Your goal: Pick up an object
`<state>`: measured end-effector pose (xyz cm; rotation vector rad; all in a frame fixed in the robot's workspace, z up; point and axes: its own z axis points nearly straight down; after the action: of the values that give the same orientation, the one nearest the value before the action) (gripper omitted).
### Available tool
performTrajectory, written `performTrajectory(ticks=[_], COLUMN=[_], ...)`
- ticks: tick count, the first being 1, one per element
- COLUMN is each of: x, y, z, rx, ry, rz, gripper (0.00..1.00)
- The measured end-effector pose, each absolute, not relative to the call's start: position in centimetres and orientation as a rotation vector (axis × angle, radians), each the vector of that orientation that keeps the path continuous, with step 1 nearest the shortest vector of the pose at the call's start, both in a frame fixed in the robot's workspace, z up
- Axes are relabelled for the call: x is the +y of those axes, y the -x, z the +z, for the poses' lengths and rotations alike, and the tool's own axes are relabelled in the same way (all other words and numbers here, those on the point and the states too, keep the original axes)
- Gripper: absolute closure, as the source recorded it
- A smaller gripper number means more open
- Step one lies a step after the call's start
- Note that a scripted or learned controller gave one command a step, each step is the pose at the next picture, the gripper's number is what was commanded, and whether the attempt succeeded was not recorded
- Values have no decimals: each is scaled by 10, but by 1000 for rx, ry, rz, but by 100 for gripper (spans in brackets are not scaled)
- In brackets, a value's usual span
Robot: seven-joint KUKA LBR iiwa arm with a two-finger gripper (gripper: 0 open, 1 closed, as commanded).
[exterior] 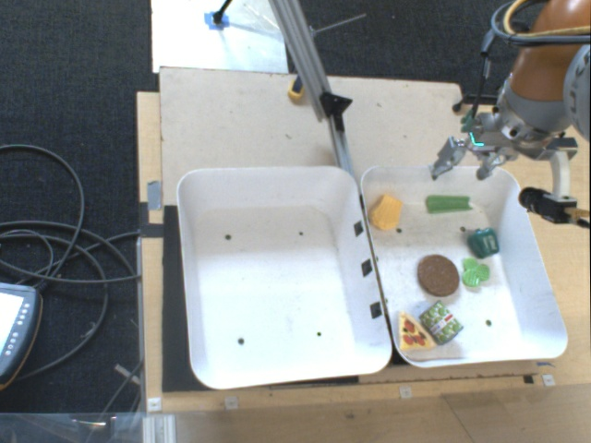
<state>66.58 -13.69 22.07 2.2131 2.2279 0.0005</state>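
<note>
My gripper (467,162) hangs open above the far edge of the right bin (540,275), with nothing between its fingers. Just below it lies a flat green bar (448,204). An orange block (386,212) sits to the left near the bin's divider wall. Lower down are a dark teal pepper-like piece (482,242), a light green piece (475,272), a brown round disc (438,275), a pizza slice toy (414,332) and a small green and red box (442,323).
The left bin (199,210) lies beside the right one. A slanted metal pole (309,58) crosses the bench from the top to the bins' junction. Cables and a pendant (14,326) lie on the floor at left.
</note>
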Motion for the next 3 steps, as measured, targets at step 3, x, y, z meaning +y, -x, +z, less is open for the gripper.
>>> performTrajectory(ticks=[3], x=[-134], y=[-665], z=[91], rx=[2226], ry=[-2213], rz=[1], gripper=[0])
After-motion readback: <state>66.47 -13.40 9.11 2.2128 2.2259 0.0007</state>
